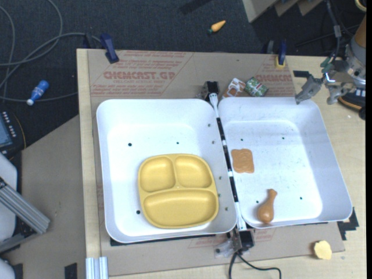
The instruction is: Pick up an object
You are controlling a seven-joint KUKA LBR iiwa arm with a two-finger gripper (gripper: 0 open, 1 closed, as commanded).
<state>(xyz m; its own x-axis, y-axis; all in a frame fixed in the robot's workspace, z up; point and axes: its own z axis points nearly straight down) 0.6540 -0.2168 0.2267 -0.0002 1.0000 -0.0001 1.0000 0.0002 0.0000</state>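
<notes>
The right bin [325, 150] holds a flat brown toast-like piece [242, 160] near its left wall and a brown toy drumstick [267, 207] near its front edge. A yellow divided plate [177, 190] lies in the left bin [116, 127]. My gripper [318, 93] hangs over the right bin's far right corner, well away from the toast and the drumstick. Its two fingers are spread apart and open, with nothing between them.
Two small packets [247, 87] lie on the cardboard behind the bins. A yellow chunk [322, 249] sits on the bench at the front right. Blue clamps [108, 47] hold the cardboard's back edge. A blue bottle [38, 90] and an orange item [218, 25] lie on the floor.
</notes>
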